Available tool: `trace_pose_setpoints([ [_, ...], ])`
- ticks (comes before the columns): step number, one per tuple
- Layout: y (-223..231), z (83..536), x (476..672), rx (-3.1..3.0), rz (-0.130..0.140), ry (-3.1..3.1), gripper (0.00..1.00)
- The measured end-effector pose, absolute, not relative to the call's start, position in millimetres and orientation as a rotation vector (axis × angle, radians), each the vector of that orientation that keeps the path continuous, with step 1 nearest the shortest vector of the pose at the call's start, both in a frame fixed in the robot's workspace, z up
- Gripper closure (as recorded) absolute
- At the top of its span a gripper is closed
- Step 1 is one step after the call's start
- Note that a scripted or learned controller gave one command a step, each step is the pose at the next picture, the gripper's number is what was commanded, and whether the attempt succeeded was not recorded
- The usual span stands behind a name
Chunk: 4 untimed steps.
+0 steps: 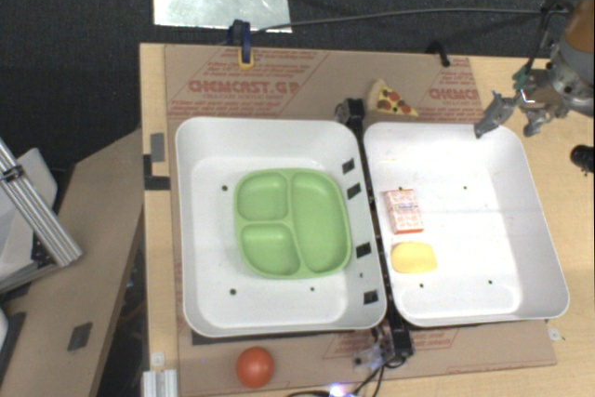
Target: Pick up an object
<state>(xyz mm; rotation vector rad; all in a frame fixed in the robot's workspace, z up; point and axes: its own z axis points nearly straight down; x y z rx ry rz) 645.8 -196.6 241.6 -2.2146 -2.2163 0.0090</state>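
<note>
In the right bin point(483, 200) lie a small pink-and-white box point(403, 210) and, just below it, a yellow lump point(413, 257), both near the bin's left wall. My gripper point(514, 115) hangs at the bin's far right corner, well away from both. Its fingers point(493, 114) are spread apart and open, with nothing between them. A green divided plate point(292, 222) sits in the middle of the left bin point(214, 163).
A toy pizza slice point(391, 99) lies on the cardboard behind the bins. A red ball point(255, 366) rests on the bench in front of the left bin. A blue clamp point(242, 42) stands at the back edge. A metal rail point(33, 209) juts in at the left.
</note>
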Motion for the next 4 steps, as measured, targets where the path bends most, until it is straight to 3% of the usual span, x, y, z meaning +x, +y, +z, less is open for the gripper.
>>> trace_pose_setpoints([
  [1, -196, 250, 648.2, -2.219, -0.002, -2.227, 0.00],
  [4, -201, 92, 624.9, -2.221, -0.001, -2.224, 0.00],
])
